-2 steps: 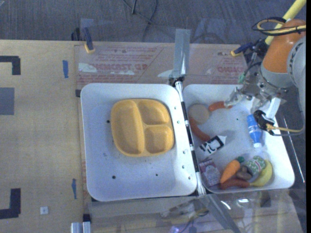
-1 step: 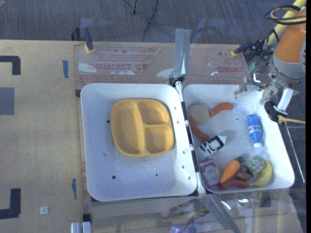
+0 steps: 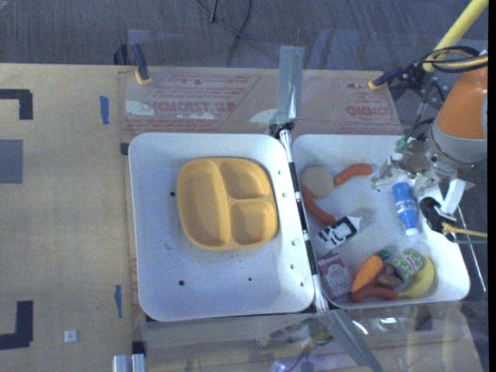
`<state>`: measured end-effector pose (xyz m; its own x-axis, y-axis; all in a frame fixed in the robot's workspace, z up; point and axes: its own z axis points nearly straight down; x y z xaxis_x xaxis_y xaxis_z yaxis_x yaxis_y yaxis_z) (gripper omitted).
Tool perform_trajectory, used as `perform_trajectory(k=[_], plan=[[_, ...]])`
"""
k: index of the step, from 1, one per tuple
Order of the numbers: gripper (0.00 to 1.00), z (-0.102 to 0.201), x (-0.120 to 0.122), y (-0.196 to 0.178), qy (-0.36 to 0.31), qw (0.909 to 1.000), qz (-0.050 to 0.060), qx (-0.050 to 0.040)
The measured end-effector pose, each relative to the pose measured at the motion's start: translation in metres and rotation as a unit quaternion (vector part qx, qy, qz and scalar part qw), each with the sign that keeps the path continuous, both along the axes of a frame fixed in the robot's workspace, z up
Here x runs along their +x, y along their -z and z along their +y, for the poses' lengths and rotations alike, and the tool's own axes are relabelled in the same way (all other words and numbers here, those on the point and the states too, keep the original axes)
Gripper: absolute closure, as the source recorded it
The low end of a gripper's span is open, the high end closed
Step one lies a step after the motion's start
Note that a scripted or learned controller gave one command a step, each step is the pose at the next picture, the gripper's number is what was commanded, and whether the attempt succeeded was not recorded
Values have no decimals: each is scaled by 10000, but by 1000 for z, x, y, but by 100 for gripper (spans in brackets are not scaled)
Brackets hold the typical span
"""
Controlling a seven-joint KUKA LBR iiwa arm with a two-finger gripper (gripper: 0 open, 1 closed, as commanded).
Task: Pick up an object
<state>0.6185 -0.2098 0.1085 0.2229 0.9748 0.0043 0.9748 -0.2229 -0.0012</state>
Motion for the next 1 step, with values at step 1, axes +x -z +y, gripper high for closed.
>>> perform_trajectory(k=[1], plan=[[0,11,-5,20,416,9991,-36,-2]])
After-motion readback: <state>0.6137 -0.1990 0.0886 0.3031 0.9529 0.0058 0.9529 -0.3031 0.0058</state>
